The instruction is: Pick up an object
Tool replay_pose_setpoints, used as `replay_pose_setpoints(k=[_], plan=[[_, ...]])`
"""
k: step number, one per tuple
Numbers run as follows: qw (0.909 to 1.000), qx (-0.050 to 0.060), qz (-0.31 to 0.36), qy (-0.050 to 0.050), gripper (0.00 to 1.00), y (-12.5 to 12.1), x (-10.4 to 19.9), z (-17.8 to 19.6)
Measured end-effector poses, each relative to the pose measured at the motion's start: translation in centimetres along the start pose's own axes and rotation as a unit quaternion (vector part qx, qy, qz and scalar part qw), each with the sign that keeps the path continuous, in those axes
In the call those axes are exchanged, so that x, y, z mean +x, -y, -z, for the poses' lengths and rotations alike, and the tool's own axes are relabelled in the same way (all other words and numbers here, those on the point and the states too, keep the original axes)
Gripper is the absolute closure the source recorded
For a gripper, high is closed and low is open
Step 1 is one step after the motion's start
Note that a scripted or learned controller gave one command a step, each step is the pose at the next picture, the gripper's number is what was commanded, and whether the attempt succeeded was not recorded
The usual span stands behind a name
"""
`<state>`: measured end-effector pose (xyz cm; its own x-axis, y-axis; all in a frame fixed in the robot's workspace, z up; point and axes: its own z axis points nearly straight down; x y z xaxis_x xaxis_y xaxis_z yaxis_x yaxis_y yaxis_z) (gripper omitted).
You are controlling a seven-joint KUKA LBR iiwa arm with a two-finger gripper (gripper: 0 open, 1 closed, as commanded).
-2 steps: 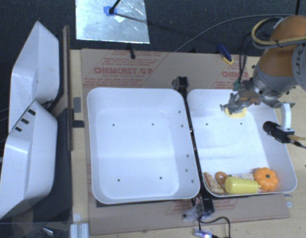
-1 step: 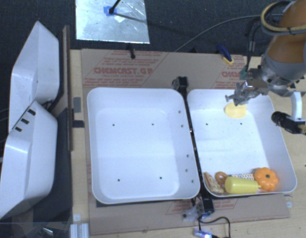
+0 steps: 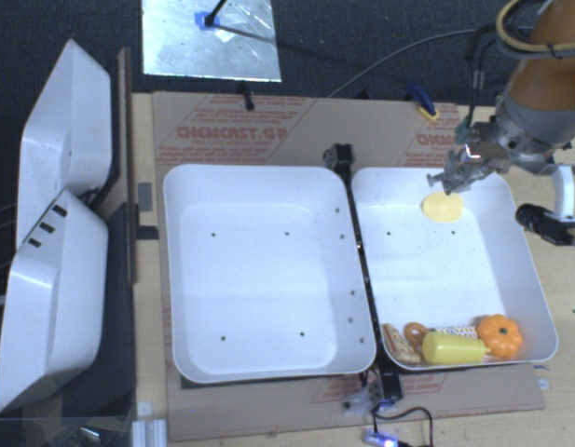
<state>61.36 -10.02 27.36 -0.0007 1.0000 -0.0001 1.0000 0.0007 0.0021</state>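
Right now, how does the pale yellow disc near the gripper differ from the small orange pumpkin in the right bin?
The pale yellow disc looks flat and light; the orange pumpkin is rounded, ribbed and deep orange. The disc lies alone at the right bin's far end, just below the gripper; the pumpkin sits in the near corner beside a yellow block and other small items. Both rest in the same bin.

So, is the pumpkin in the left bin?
No, the pumpkin sits in the right bin's near corner, beside the yellow block.
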Motion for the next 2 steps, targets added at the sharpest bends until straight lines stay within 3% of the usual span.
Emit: replay_pose_setpoints(k=[2], plan=[[1.0,0.001,0.002,-0.001,1.0,0.3,10.2,-1.1]])
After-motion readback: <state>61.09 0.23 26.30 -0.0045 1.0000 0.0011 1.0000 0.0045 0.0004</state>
